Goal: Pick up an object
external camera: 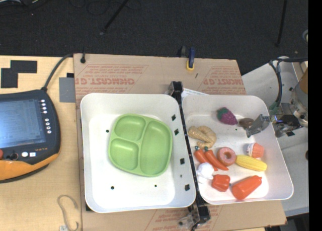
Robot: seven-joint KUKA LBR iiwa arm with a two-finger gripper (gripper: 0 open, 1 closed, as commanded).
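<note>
The gripper (259, 124) hangs over the right bin (282, 172), near its right wall; whether it is wide or narrow cannot be told. Toy food lies below, untouched: purple fruit (227, 116), corn (251, 163). Approach step; next calls for descent onto one item.

Divided plate (141, 144) set centrally in left bin (95, 184) — toy foods (226, 167) clustered in right bin (282, 184), mostly toward 6 o'clock.
</note>
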